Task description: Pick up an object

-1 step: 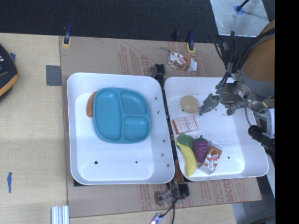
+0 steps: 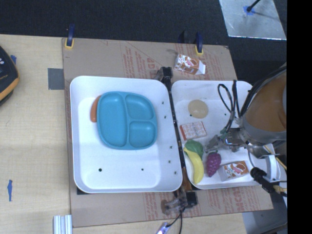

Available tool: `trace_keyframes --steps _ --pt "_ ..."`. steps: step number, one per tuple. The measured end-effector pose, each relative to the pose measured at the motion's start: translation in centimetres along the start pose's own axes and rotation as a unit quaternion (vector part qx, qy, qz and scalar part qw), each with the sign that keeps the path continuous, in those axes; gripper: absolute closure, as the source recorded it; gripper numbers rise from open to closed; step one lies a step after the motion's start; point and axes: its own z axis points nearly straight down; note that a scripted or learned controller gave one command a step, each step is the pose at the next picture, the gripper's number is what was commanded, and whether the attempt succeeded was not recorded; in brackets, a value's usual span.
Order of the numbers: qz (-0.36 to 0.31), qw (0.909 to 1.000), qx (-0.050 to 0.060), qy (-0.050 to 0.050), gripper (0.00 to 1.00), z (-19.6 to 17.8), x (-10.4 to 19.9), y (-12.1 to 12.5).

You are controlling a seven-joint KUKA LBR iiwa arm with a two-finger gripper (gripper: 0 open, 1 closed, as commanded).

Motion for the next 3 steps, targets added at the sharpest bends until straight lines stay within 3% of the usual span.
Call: trace_keyframes --steps 1,2,3 --pt "0.000 1.0000 -0.001 0.000 0.00 -6.0 0.9 -2.3" --pt "-0.001 1.0000 -0.004 -0.001 0.00 -0.2 3.7 6.3" --pt "0.001 1.0000 -0.005 0.000 0.00 -0.4 3.9 13.1"
